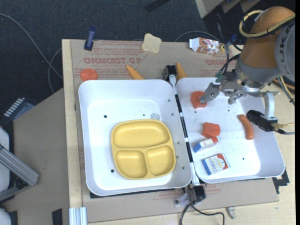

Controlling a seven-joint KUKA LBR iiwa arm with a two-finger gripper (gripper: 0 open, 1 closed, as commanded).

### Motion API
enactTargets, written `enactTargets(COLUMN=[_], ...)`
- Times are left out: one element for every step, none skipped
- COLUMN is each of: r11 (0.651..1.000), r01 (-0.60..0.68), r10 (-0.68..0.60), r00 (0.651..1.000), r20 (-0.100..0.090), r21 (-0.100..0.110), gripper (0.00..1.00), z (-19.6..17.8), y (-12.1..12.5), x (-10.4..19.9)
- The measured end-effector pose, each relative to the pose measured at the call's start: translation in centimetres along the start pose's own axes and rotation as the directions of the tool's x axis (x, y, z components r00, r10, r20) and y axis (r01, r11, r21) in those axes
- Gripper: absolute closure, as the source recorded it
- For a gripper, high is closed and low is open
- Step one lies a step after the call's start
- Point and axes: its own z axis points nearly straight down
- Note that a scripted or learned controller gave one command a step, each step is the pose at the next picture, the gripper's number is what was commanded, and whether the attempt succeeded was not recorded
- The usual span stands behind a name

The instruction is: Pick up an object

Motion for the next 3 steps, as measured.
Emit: enactTargets(r11=[1.000, 1.000, 1.000], r01=[-0.001, -0.001, -0.002], r10=[0.001, 0.001, 0.002], r00=[1.000, 1.000, 1.000], r20=[0.000, 0.000, 0.000], r21=[0.003, 0.002, -0.001], gripper=[0.00, 0.00, 1.00], z=[10.2, 10.6, 9.6], y=[-2.0, -6.2, -6.1], x=[0.1, -0.2, -0.1])
